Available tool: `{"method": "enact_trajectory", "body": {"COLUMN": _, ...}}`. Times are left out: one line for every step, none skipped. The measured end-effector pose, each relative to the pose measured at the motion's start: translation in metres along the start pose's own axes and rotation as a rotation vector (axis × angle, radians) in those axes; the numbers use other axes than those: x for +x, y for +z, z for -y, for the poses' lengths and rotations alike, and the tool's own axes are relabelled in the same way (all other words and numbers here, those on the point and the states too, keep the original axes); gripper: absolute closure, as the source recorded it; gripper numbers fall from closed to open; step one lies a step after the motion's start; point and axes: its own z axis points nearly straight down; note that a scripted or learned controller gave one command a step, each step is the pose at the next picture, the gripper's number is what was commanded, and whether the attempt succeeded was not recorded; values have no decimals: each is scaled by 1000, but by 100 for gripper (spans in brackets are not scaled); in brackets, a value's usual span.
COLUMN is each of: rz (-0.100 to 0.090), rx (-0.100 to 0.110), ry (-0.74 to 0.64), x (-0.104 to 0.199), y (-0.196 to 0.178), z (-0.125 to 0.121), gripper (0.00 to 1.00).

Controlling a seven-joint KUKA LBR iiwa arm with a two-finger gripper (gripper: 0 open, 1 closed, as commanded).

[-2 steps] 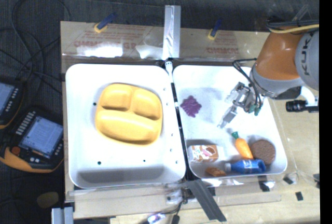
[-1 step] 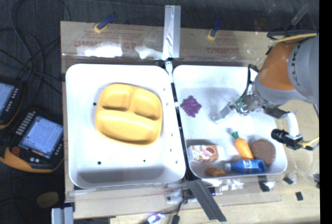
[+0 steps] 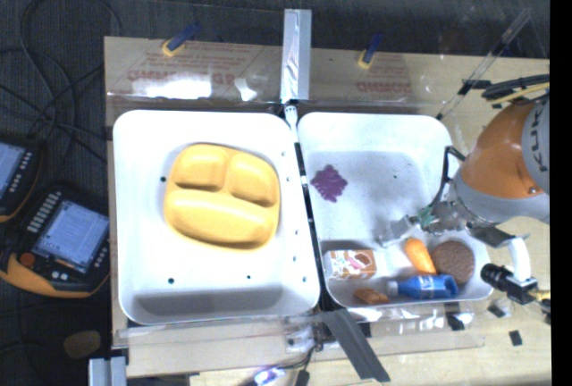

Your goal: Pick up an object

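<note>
Gripper (image 3: 413, 226): low in right bin (image 3: 375, 132), near right edge; fingers' state cannot tell.
Carrot (image 3: 418, 255): just below gripper.
Tray (image 3: 222, 195): left bin (image 3: 143, 286).

You have a divided tray (image 3: 222, 195) mid left bin (image 3: 134, 286). In the right bin (image 3: 375, 130), a cloth scrap (image 3: 329, 182) lies near its left wall; carton (image 3: 351, 264), carrot (image 3: 418, 255), cookie (image 3: 454, 260) and bottle (image 3: 422, 288) crowd its front edge.

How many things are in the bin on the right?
6, maybe more hidden under the arm: purple piece near the middle; carton, orange carrot, brown cookie, blue bottle and small orange bit along the front.
</note>
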Motion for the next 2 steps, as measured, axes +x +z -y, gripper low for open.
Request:
{"method": "enact_trajectory", "body": {"rz": -8, "rx": 7, "ry": -74, "x": -36, "y": -31, "z": -30, "gripper": 0}}
{"method": "enact_trajectory", "body": {"rz": 1, "rx": 0, "ry": -7, "x": 11, "y": 0, "z": 5, "gripper": 0}}
